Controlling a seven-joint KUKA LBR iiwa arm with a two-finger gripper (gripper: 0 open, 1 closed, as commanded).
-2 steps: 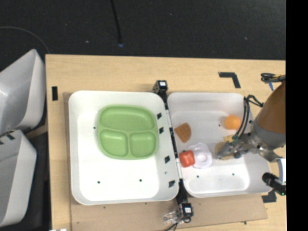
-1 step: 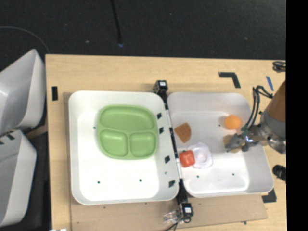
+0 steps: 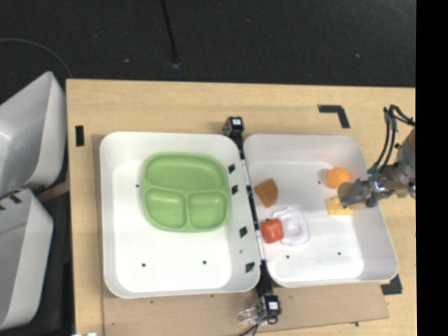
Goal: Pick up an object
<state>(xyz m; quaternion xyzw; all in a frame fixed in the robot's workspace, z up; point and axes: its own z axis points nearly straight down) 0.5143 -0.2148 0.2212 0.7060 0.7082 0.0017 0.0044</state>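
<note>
Jaws low at the right white bin's (image 3: 316, 275) far-right wall, over the yellow block.
Gripper (image 3: 352, 194) touches or overlaps small yellow block (image 3: 339, 207); orange ball (image 3: 338, 176) just beyond; jaw opening cannot be told.

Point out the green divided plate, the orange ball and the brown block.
green divided plate (image 3: 186, 191): camera view, on its middle ridge, left bin.
orange ball (image 3: 339, 176): camera view, on its top, right bin.
brown block (image 3: 266, 191): camera view, on its upper face, right bin.
</note>
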